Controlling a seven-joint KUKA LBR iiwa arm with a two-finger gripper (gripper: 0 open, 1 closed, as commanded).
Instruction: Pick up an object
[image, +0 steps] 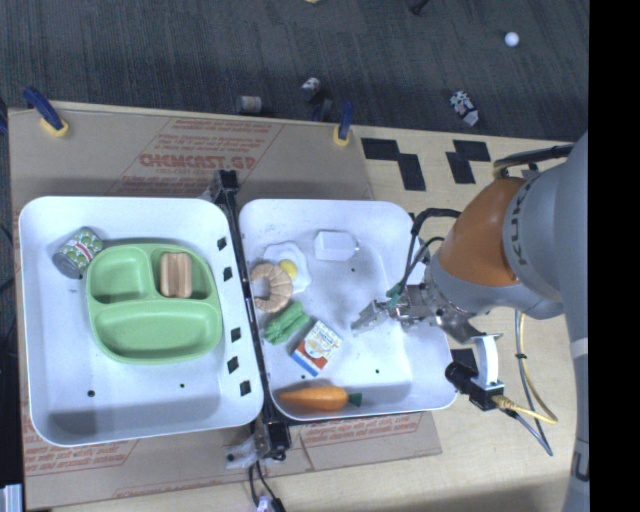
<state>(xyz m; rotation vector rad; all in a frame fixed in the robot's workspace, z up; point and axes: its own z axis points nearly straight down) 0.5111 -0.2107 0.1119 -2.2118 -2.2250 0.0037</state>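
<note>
The grey arm enters from the right of the frame; its gripper (372, 315) hovers low over bare floor in the right half of the right bin (395, 215), and whether it is spread or pressed together cannot be told; nothing visibly sits in it. Left of it lie a bagel (270, 284), a fried egg (286, 263), a green pod (285, 323) and a small carton (318, 346); a carrot (314, 399) rests along the bin's lower edge; a white block (336, 245) sits near the top. The left bin (50, 400) holds a green divided tray (125, 340) and a can (77, 251).
</note>
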